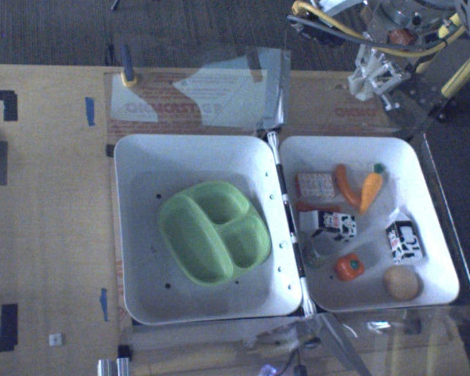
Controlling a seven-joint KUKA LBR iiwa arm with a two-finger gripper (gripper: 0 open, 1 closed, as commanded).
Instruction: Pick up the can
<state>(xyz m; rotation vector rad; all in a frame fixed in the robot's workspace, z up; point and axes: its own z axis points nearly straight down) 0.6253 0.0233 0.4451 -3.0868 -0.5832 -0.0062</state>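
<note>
The bench is pale wood with blue tape marks on its left part. The left bin holds a green tray with three compartments, lying flat near the middle.

The right bin touches it along the shared wall and is crowded. What looks most like the can is a small greyish shape low against that bin's left wall, just below a cow-print carton and just left of a tomato. It is dim and small, so neither its identity nor its long axis can be made out with confidence. Further back lie a box and two carrots. To the right are a second carton and a brown ball.

The gripper hangs beyond the right bin's far rim, above the bench and well apart from the can. Whether it is parted or closed cannot be told from here, and nothing is seen in its grasp.

The can lies toward the near side and somewhat left of the gripper. The reach would likely have to cross the whole bin and come down in a tight spot, with wall, carton and tomato all close by. A nudge against any of them seems the main risk.
</note>
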